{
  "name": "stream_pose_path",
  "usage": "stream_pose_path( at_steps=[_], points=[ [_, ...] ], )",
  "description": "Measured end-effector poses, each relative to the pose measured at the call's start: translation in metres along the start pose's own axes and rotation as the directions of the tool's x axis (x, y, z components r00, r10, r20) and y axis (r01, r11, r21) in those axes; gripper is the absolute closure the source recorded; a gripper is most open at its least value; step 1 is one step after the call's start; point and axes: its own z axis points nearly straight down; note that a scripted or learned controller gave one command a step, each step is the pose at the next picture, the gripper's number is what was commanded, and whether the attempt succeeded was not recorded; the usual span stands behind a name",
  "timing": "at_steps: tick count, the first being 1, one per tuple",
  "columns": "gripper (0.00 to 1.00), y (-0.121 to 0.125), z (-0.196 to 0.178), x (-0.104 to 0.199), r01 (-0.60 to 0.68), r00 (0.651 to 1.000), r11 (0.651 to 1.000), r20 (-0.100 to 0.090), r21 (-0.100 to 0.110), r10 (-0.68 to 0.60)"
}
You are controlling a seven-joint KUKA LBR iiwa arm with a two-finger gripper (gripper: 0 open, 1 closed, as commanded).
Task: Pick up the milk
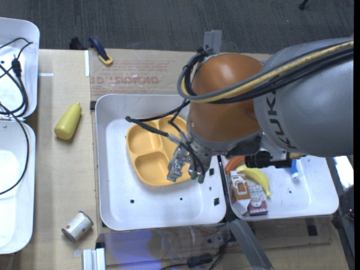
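The arm (292, 106) is the largest thing here, sweeping in from the right of the frame, its grey link and orange band covering much of the upper right and hiding the inner edges of both bins. Below it the desk (140, 72) carries two shallow white bins side by side: the left bin (112, 196) in the centre of the frame and the right bin (315, 201) at lower right. In the left bin lies a yellow divided tray (143, 151), flat on the floor toward the upper middle. The gripper (179, 167) hangs over the tray's lower right compartment, so it is positioned above the wrong bin for the job; whether the fingers are apart or together cannot be told, as cabling and shadow blur them, and nothing is seen between them. The milk (248, 191), a small carton with brown and red print, lies on its side at the left end of the right bin, just beside a banana (256, 178) that rests against its upper edge. That crowding probably makes a clean grasp harder. Outside the bins, a yellow bottle (68, 122) lies on the desk at left and a small can (77, 225) at lower left.
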Motion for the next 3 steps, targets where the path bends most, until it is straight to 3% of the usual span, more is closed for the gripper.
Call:
stream_pose_path(
  at_steps=[1,2,3],
  points=[
    [1.0,-0.006,-0.065,-0.003,-0.002,1.0,1.0,0.002,-0.001,0.002],
    [1.0,0.037,-0.018,0.014,0.144,0.99,0.99,0.0,0.0,-0.144],
    [1.0,0.064,-0.069,0.024,0.339,0.941,0.941,0.003,-0.001,-0.339]
  ],
)
